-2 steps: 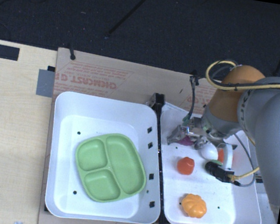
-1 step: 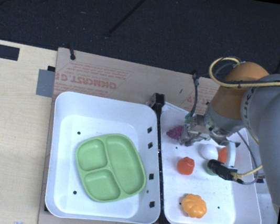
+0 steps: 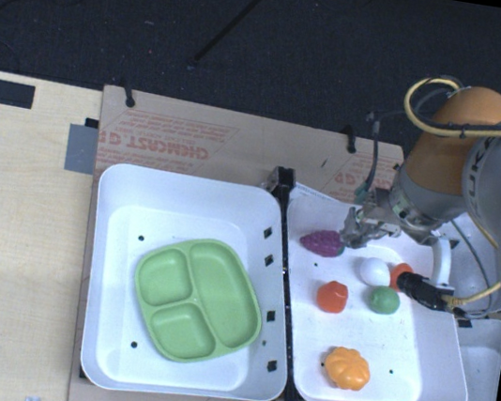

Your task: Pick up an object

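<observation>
Two white bins sit side by side on the bench; in the right bin (image 3: pixel 433 387), the gripper (image 3: pixel 360 230) hangs just beside a purple object (image 3: pixel 322 243) at ten o'clock, probably lining up a grab.

Right bin (image 3: pixel 429 387), five loose items. Purple lumpy piece (image 3: pixel 322 243) far-left, on the floor. White egg-shaped item (image 3: pixel 374 271) to its right, small red-orange piece (image 3: pixel 400 272) touching its right side. Red tomato-like item (image 3: pixel 331 296) and green ball (image 3: pixel 384 301) mid-bin, apart. Orange pumpkin-shaped item (image 3: pixel 347 368) nearest, alone.
</observation>
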Robot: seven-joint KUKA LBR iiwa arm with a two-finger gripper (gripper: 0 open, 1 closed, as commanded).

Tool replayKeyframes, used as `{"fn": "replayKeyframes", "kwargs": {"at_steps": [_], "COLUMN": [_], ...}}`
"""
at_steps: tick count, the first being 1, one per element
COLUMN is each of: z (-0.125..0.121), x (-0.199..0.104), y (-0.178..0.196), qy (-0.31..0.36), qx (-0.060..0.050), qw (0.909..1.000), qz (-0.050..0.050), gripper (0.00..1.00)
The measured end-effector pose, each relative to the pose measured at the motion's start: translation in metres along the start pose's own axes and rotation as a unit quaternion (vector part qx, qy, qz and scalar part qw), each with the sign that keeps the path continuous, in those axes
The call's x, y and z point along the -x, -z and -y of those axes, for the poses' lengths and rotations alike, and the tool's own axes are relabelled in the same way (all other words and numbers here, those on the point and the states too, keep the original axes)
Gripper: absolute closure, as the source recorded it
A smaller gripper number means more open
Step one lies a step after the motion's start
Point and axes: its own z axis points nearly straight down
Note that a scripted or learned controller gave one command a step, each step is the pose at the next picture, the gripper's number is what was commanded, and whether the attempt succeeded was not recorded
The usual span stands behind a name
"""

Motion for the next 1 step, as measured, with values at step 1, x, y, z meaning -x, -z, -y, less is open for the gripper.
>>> {"fn": "replayKeyframes", "kwargs": {"at_steps": [1], "z": [-0.0009], "x": [0.0015], "y": [0.0535], "qy": [0.003], "qx": [0.0], "qw": [1.0], "qz": [0.0], "gripper": [1.0]}}
